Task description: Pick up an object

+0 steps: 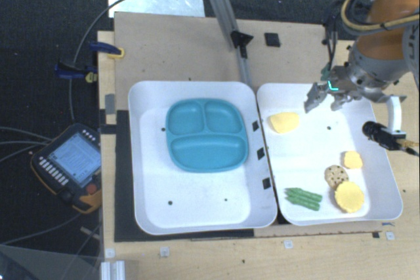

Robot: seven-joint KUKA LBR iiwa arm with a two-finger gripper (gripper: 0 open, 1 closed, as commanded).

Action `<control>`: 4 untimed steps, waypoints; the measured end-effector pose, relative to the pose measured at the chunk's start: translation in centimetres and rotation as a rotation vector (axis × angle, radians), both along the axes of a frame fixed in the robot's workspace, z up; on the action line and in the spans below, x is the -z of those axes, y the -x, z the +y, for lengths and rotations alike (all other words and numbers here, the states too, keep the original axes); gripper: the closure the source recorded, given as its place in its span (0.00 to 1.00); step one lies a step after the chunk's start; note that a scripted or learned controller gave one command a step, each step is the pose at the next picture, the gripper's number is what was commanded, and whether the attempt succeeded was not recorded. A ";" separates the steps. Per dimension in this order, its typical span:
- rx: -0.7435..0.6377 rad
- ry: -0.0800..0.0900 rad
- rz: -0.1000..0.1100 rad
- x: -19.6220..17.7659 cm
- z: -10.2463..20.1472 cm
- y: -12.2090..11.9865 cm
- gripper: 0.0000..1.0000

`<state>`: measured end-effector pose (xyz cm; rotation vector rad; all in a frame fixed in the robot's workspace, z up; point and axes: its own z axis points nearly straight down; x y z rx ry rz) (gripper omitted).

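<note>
The gripper (326, 100) hangs over the far part of the right bin (298, 160), its two fingers spread apart with nothing between them. Just left of and slightly nearer than the fingers lies a pale yellow half-round food piece (284, 122), close to the gripper but apart from it, with open bin floor around it. Toward the near right corner of the same bin sits a cluster: a small yellow chunk (353, 160), a speckled cookie (336, 175) beside it, and a larger yellow round piece (349, 197) touching or almost touching the cookie. Left of that cluster lie green bean pods (302, 198). The left bin (147, 206) holds a blue divided plate (207, 135), well apart from the gripper. A grey pole (220, 3) slants down to the gap between the bins' far edges. A teach pendant (69, 166) rests off the bench, left of the left bin. The arm's wrist is cut off at the right edge, and what the yellow pieces are exactly is hard to make out.
</note>
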<state>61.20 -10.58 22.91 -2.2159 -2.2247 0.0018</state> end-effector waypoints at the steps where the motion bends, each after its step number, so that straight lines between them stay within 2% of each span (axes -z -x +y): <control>1: 0.000 0.000 -0.004 -0.2 0.0 -0.1 0.00; 2: 0.002 0.001 -0.001 4.0 0.1 0.2 0.00; 3: 0.003 0.000 0.000 10.3 0.3 0.0 0.00; 4: 0.003 0.001 -0.006 14.4 0.3 -0.1 0.00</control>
